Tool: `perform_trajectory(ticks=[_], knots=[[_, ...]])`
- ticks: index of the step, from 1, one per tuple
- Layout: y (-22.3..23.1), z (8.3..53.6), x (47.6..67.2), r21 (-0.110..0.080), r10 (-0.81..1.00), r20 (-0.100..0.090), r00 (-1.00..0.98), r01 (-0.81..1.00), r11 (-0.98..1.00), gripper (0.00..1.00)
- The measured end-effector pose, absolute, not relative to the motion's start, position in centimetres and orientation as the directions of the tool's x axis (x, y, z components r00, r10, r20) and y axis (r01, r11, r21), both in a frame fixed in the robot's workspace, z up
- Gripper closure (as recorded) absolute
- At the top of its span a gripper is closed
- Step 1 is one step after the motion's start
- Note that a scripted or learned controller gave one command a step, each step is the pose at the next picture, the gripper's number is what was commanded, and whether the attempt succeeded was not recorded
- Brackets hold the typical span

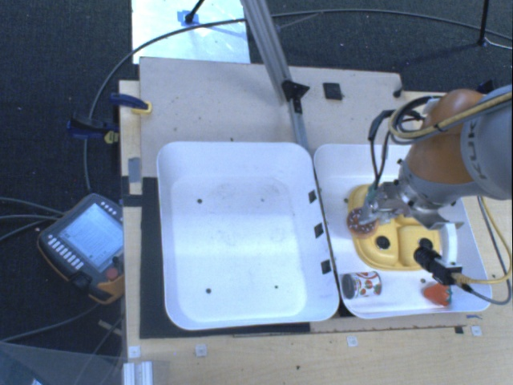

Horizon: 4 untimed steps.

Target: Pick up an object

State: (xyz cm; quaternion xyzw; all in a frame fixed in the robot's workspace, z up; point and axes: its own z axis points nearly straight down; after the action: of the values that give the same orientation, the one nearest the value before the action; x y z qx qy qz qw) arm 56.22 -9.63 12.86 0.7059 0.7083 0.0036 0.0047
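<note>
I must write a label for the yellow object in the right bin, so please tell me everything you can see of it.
The yellow object lies flat on the floor of the right bin, near its middle. It looks like glossy moulded plastic with rounded edges and a small dark hole in its top. The arm's wrist covers its upper part, so its full shape is hidden. The gripper is over its upper left end, beside a small brown ring at that edge. A small patterned can lies apart, nearer the camera.
</note>
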Motion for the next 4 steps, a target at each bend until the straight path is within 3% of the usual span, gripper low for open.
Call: perform_trajectory(ticks=[2,4], knots=[[-10.2,23.6,55.8,0.007,1.000,-0.001,-0.005,1.000,0.005,1.00],[-1.0,23.0,60.5,0.003,1.000,0.001,-0.010,1.000,0.010,1.00]])
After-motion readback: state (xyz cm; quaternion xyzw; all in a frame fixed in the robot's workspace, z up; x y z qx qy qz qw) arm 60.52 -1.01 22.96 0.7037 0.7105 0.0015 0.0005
